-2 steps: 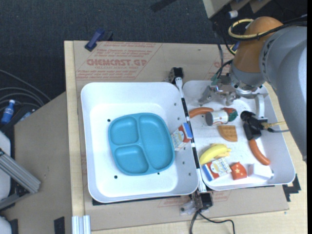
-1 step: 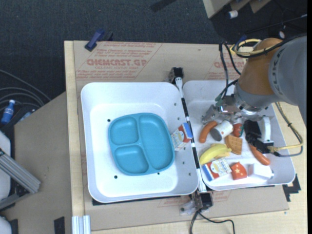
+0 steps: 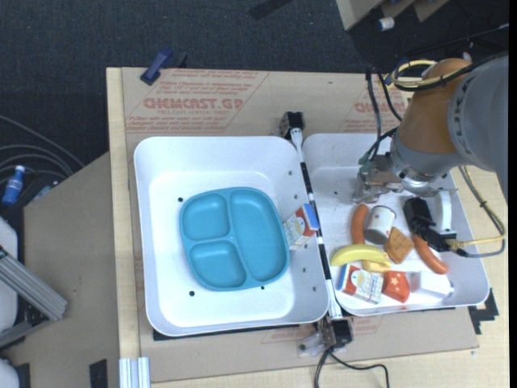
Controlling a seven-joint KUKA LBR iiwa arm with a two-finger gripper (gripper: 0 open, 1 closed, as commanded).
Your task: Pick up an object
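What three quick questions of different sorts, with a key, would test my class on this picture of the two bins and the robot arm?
1. True or false: the blue divided plate lies in the same bin as the banana.
2. Which bin is the hand over? A. the left bin B. the right bin C. neither
3. Fill in: the small packet lies against the plate's ____ edge as seen in the camera view.

Key: 1 false, since the plate is in the left bin and the banana in the right. 2 B. 3 right.
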